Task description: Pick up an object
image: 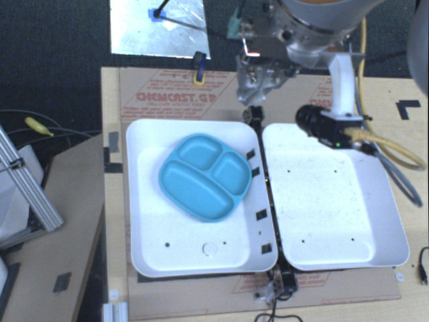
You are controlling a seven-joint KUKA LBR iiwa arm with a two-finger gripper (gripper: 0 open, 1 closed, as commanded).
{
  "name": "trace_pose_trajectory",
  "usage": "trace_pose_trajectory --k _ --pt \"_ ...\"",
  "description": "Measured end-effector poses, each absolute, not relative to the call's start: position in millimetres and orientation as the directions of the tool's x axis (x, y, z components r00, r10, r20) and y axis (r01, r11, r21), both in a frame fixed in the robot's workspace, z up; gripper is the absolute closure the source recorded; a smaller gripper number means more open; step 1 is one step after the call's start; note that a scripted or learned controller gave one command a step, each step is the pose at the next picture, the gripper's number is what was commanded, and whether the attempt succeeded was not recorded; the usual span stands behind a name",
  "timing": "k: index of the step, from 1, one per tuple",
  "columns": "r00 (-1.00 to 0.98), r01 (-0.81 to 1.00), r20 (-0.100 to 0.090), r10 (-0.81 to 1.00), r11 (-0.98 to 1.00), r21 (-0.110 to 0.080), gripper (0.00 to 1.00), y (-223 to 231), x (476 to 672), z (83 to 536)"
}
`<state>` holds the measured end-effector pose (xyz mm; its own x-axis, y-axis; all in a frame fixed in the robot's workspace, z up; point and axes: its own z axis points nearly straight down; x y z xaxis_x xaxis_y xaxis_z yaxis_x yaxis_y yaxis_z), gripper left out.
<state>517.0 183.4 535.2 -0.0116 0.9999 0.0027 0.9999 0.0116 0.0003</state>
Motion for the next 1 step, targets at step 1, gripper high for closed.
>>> trace_pose_trajectory --k 1 --pt "0.002 1.000 0.000 1.000 -0.002 0.003 1.00 156.6 574.0 534.5"
